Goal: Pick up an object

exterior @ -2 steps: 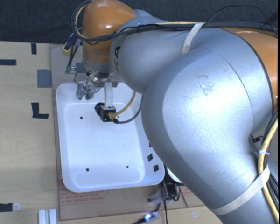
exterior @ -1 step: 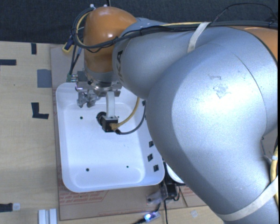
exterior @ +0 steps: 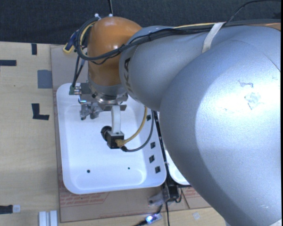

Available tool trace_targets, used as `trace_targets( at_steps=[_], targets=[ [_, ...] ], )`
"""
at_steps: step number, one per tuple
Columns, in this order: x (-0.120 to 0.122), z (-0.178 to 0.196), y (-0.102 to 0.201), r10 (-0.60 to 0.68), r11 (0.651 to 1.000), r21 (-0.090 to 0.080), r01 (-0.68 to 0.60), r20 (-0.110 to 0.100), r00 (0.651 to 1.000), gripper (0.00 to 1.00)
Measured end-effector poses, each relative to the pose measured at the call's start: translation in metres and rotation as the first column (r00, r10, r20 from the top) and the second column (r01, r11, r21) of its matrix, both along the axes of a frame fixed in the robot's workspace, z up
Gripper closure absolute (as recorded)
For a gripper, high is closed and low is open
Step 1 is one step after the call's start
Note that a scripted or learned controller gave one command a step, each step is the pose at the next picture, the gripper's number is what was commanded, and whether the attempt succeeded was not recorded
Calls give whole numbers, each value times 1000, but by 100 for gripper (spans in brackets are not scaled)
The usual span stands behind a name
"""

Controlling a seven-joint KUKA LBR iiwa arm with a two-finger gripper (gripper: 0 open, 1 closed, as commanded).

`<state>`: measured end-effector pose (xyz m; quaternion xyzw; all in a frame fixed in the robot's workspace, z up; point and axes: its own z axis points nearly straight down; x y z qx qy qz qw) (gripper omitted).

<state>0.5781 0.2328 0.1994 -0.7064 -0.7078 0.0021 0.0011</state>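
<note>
Object options: dark speck [exterior: 88, 171] and second speck [exterior: 129, 168] on bin [exterior: 73, 145] floor, near front rim, well apart from end effector [exterior: 90, 113]. Likely light, too tiny to pinch reliably. End effector opening: can't tell.

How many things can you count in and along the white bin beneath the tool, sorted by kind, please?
Small dark specks on the white bin floor: 2
Small black squares along its right rim: 3
Total: 5
</note>
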Motion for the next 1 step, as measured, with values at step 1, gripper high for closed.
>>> trace_targets(
  at_steps=[1],
  targets=[
    [70,53,1,1,1000,3,-1,11,1000,100]
  ],
)
